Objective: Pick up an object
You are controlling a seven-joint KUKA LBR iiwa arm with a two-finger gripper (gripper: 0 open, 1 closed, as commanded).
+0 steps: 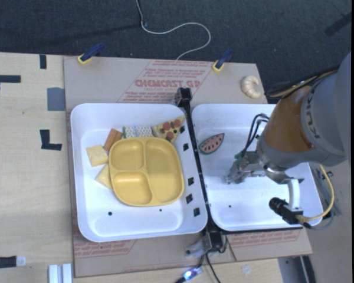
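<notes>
Camera view: tool low over the right bin floor, nothing seen between its fingers; open or closed, cannot tell. Watermelon slice toy, pink-red with a green rim, lies flat up-left of the tool, apart from it. Grey arm with orange band enters from the tool's right. Cardboard beyond the tool carries red print, partly legible "CHEMCAST".

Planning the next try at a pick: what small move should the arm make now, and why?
Probably shift the gripper up and left toward the watermelon slice. The gripper sits low over bare floor of the right bin, with the slice lying apart from it near the divider, the nearest thing to grasp.
</notes>
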